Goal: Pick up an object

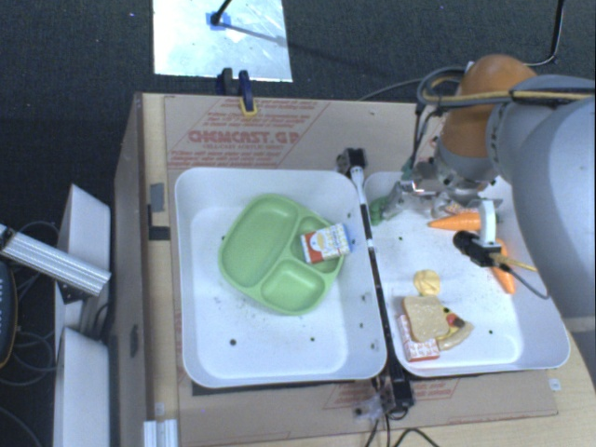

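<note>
Two shallow white bins sit side by side on a brown board worktop [242, 138] printed with red lettering. The left bin [270, 343] is smooth plastic with rounded corners and dark specks on its floor. It holds a pale green plate [256, 240], rounded and divided into three compartments, lying flat near the bin's middle. A small boxy carton [324, 244], red and white with a blue side, rests tilted on the plate's right edge.

In the right bin [531, 333], a small green piece [375, 212] lies in the upper left corner, close to the bin wall. The hand [410, 192] is just beside it, low over that same corner; whether it is open or closed cannot be told, and nothing is seen gripped in it. An orange tapered carrot [453, 221] lies just right of the hand. Lower in the bin sits a pale yellow rounded lump [426, 282]. Next to it, a tan slice shaped like toast [428, 319] lies on a flat red-and-white piece [416, 347]. The grey arm [549, 175], smooth and cylindrical with an orange band [489, 87], covers the bin's upper right.
</note>
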